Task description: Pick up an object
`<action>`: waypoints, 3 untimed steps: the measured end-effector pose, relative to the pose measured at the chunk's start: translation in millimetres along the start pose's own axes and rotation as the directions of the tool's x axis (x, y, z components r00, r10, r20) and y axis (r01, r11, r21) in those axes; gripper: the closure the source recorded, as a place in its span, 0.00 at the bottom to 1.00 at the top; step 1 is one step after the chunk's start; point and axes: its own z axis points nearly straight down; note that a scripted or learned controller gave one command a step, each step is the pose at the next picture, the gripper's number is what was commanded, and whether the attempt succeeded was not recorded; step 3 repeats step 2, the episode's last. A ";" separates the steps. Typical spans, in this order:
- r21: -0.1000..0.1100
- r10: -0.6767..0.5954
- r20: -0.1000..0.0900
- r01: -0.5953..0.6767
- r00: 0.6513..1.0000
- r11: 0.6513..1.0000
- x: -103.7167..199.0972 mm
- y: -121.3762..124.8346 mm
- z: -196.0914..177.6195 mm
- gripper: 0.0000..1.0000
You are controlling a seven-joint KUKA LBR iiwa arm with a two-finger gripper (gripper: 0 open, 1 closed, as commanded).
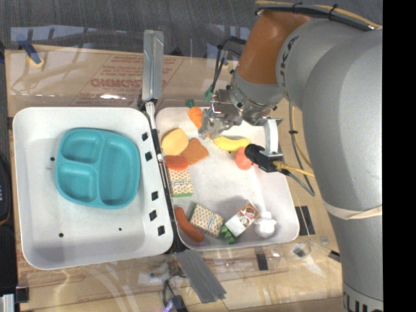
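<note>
Two shallow white plastic bins sit side by side, filling the middle of the frame. Left bin (32,174): holds one teal plastic divided plate (97,166), lying flat toward its upper half. It looks like a spare receptacle rather than a target.

Right bin (283,194): all the loose pieces are heaped here, so this is the picking bin. In its upper left, a yellow rounded toy food piece (173,140) touches an orange-brown flat wedge (194,151), with a red-orange piece (177,162) just below. A small orange carrot-like toy (195,116) lies near the top rim. A yellow toy banana (230,142) lies centre-top, with a red-pink ball (243,158) just beside its right end. A patterned small box (181,182) lies against the left wall. Along the bottom edge are a red-brown toy sausage (184,225), a checked packet (207,219), a small carton (244,218) and a white cap-like piece (264,225).

The grey arm with its orange band enters from the upper right of the frame and reaches down over the top of the right bin. The gripper (213,123) sits low between the carrot and the banana, near both. Whether its tips are spread or closed I cannot tell; wrist hardware hides them, and nothing is visibly held between them.

Judgement: a descent toward a pick, likeliest target the banana or the carrot. The crowding there risks a nudge instead of a grasp.
</note>
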 end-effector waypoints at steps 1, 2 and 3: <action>-0.009 -0.175 0.003 0.175 0.985 0.985 -1.0 -7.7 22.6 1.00; -0.006 -0.178 0.002 0.178 0.984 0.984 -0.4 -7.8 13.3 1.00; -0.006 -0.178 0.002 0.178 0.984 0.984 -0.4 -7.8 13.3 1.00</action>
